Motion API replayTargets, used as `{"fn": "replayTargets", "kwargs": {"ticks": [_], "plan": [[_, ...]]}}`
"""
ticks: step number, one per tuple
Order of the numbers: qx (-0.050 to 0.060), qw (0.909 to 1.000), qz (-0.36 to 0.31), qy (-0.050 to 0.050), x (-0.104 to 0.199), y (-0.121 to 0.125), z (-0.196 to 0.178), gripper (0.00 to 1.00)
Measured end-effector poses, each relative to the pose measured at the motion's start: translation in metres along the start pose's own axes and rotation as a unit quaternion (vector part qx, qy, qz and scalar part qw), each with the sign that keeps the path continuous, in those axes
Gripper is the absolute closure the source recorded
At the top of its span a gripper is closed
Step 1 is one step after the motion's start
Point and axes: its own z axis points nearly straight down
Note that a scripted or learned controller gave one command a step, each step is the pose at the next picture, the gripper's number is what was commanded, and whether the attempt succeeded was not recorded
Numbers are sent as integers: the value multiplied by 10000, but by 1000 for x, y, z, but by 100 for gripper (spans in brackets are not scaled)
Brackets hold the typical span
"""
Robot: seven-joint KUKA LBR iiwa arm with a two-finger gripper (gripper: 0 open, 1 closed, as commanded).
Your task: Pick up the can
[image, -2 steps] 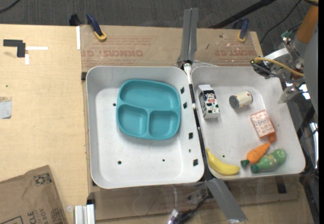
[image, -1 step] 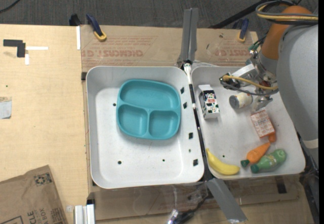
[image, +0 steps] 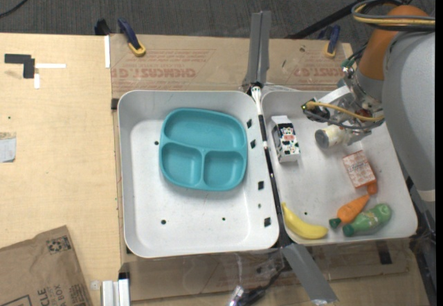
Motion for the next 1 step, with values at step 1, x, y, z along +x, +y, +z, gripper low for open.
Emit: {"fn": "replayTargets", "kwargs": {"ticks": [1], "plan": [[-1,10000,-1,0,0,0,0,0]]}}
